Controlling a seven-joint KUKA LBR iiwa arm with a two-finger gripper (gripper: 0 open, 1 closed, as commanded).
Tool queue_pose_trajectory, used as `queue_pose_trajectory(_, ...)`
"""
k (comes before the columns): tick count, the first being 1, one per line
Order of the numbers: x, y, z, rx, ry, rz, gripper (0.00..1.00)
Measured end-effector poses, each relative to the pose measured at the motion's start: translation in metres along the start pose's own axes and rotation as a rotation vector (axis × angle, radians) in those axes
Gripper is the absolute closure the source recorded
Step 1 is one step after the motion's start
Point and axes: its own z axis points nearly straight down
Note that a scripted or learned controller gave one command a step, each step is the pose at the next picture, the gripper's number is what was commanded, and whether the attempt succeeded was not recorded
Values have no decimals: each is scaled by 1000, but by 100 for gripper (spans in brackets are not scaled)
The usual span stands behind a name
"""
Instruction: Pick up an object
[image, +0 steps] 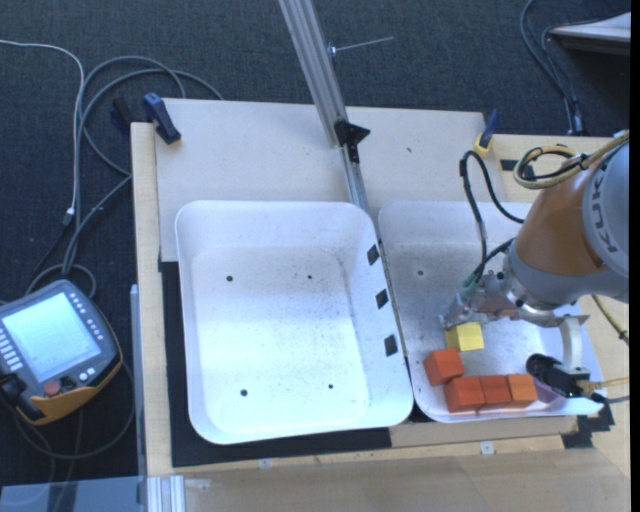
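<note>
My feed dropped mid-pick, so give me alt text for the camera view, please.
The gripper hangs low in the right bin, close over a yellow block; whether it grips the block is unclear. Orange blocks lie clustered at that bin's near edge, beside the yellow one, and the left bin sits alongside.

It is a robotics lab: an industrial arm reaches over a plywood surface at three o'clock, a teach pendant lies at nine o'clock, and loose cables trail across dark carpet at eleven o'clock.
</note>
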Motion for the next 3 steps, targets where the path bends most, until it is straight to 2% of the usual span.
queue_pose_trajectory(1, 99, 48, -94, -9, 2, -10, 100)
queue_pose_trajectory(2, 70, -1, -89, 7, 0, 4, 100)
queue_pose_trajectory(3, 114, -18, -158, -6, 0, -5, 100)
